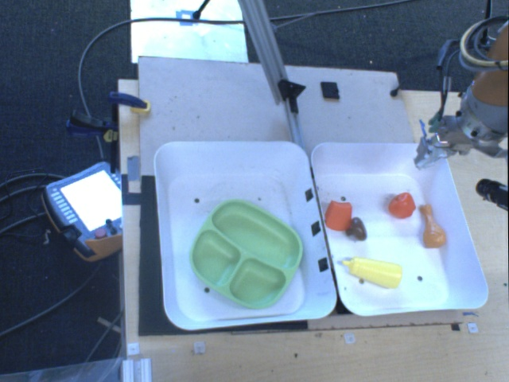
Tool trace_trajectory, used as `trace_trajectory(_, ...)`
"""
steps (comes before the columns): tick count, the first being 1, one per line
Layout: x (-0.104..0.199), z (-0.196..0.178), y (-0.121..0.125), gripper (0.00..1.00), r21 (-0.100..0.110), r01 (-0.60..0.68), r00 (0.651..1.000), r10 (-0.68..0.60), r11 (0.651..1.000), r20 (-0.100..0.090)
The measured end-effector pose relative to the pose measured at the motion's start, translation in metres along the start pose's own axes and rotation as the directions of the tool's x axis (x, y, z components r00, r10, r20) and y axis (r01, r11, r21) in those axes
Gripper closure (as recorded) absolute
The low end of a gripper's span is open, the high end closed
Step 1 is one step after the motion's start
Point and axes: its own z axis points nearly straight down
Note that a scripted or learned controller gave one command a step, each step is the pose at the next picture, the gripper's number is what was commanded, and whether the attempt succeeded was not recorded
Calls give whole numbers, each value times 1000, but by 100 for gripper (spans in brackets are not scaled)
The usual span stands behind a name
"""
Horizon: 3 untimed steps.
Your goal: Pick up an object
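The right bin (pixel 374 161) holds an orange cup-shaped piece (pixel 339 215), a small brown lump (pixel 357 228) touching it, a red piece (pixel 402 205), an orange bottle-shaped piece (pixel 432 227) and a yellow bottle (pixel 375 271) lying on its side. My gripper (pixel 426 151) hangs over that bin's far right corner, above and to the right of the red piece, with nothing seen between its fingers. It is well apart from all the objects.
The left bin (pixel 179 173) holds a green divided plate (pixel 246 252). A slanted metal pole (pixel 266 38) rises behind the bins. A handheld pendant (pixel 83 209) lies off the bench at the left. Black clips sit along the seam between the bins.
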Motion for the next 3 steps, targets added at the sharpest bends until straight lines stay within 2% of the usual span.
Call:
trace_trajectory(2, 113, -7, -19, 100, 5, 4, 1000, -4, 1000, -3)
trace_trajectory(3, 165, 1, -37, 100, 7, 4, 1000, -4, 1000, -3)
